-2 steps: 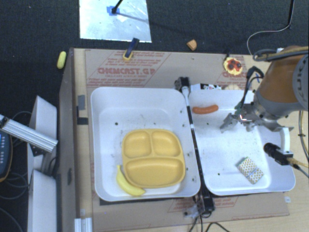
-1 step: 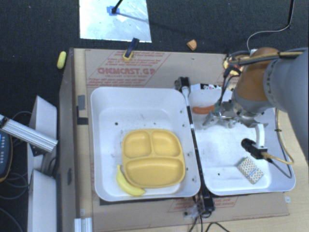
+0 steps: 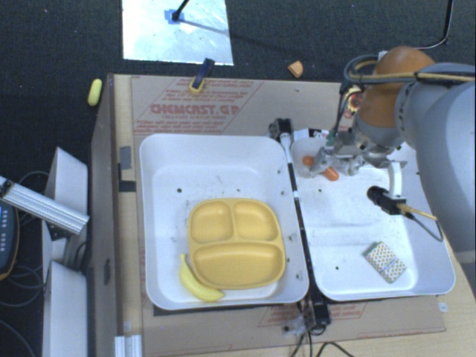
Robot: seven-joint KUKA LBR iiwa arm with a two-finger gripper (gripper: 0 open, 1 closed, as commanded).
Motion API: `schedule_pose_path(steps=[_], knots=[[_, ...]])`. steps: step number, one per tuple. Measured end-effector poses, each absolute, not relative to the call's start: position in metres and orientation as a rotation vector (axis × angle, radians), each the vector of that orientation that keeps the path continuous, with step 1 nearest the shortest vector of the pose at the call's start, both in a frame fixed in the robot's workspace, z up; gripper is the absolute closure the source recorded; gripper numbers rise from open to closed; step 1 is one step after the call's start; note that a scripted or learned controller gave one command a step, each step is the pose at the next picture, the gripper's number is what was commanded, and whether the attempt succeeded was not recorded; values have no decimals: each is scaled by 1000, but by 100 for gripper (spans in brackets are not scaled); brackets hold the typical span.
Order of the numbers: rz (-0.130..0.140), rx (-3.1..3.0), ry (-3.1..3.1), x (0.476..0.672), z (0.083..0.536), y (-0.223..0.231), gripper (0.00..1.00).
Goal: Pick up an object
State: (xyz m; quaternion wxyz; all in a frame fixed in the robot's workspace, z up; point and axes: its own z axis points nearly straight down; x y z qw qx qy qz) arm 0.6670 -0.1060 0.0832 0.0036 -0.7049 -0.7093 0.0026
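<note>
Two shallow white plastic bins (image 3: 223,162); the end effector (image 3: 332,162) hangs over small orange pieces (image 3: 327,171), grip state unclear

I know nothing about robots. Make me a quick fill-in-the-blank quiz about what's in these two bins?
1. The yellow divided tray lies in the ____ bin.
2. The banana lies against the tray's ____ corner.
3. The patterned block lies in the ____ bin.
4. The claw is over the right bin's ____ end.

Missing words: left; near-left; right; far
</note>
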Motion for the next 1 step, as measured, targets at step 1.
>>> schedule_pose_path(steps=[1], knots=[[9, -2207, -2225, 667, 94, -106, 100]])
